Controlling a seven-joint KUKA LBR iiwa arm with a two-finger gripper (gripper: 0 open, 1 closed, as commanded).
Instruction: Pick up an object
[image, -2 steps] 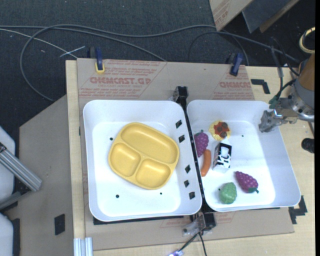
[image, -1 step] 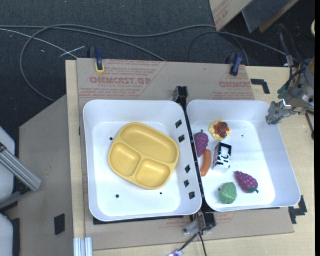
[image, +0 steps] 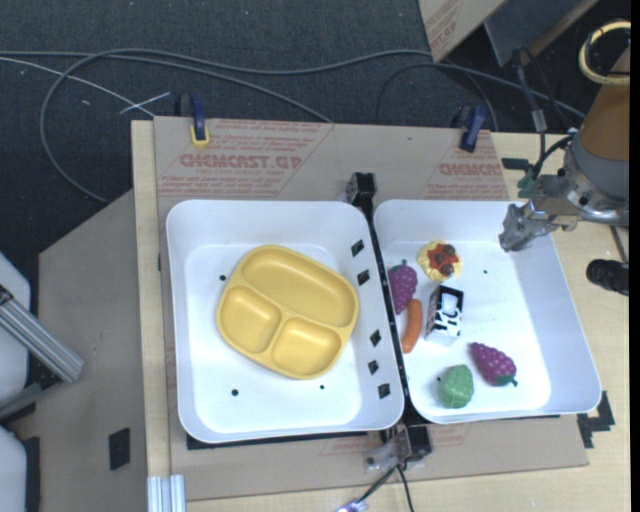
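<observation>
Jaws (state unclear) over right bin

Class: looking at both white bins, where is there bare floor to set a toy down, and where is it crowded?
Free: the right bin's far right strip, beyond the purple grapes; the left bin's margins around the yellow tray. Crowded: the right bin's left half, around the carrot.

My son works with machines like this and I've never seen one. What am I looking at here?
One camera looks down at a slant on a bench with two shallow white bins. The left bin holds a yellow divided plastic plate. The right bin holds toy food: two purple grape bunches, an orange carrot, a green round vegetable, a small yellow-and-red pastry, plus a black-and-white box. The grey robot arm's gripper hangs over that bin's upper right part, holding nothing.
</observation>
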